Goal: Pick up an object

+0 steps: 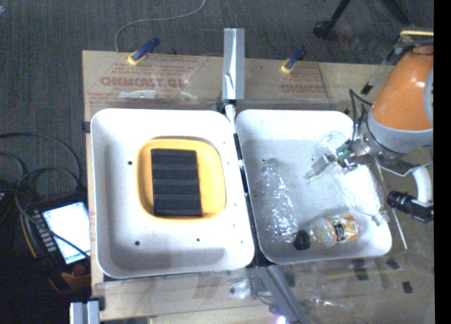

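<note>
Lying near the right bin's point(246, 175) front wall, bottle point(331, 231), below the pincer point(331, 160), grip state unclear.

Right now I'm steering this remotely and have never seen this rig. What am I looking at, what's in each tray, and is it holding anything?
You have one camera, fixed above the bench and looking down at a slant. The grey arm with the orange band enters from the right; it is a robot arm. Its gripper is low over the right white bin, too blurred to judge.

The left white bin holds a yellow tray with a black ridged insert. The right bin holds a clear crumpled plastic bottle and a small bottle with a black cap and an orange label, lying on its side near the front. Nothing visibly sits between the fingers.
</note>
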